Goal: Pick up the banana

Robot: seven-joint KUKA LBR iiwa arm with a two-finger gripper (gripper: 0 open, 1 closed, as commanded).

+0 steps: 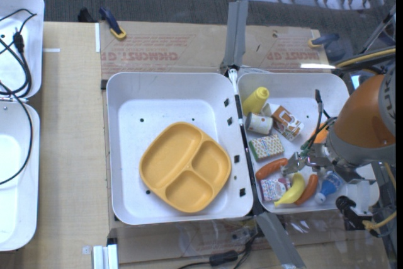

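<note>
Here, banana (pixel 291 190) lying at about 5 o'clock in the right bin (pixel 340 86), beside a red sausage (pixel 271 167) and a small printed packet (pixel 272 188). Gripper (pixel 301 160) poised just above at 12 o'clock of the banana, grip state impossible to tell. Yellow divided plate (pixel 184 166) resting in the left bin (pixel 126 135).

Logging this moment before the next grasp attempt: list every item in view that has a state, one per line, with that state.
banana: lying in the right bin, not gripped
gripper: low over the right bin, above the banana
yellow divided plate: flat in the left bin, right side up
yellow bottle: on its side
white cup: tipped over
orange carton: lying flat
</note>
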